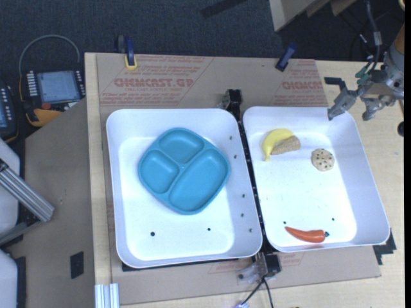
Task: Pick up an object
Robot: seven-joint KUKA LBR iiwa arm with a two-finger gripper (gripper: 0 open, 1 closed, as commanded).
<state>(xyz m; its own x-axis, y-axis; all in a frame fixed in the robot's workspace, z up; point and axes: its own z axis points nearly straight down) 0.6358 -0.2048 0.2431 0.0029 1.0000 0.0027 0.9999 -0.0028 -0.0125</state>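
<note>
While the gripper (pixel 353 110) hangs above the far right corner of the right bin (pixel 369 172), nothing is picked yet.

You see its two fingers spread apart with nothing between them. The cookie (pixel 322 159) lies nearest, just below and left of it; the banana (pixel 279 142) sits further left, the red chili pepper (pixel 306 234) well below. I judge the cookie the easiest reach, since it lies apart from the others.

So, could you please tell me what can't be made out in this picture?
- Arm: cut off by the camera view's right edge above the gripper.
- Banana: its brown end is too blurred to identify.
- Cookie: its dark spots are too small to tell apart.
- Screen at left: display unreadable, too small.
</note>
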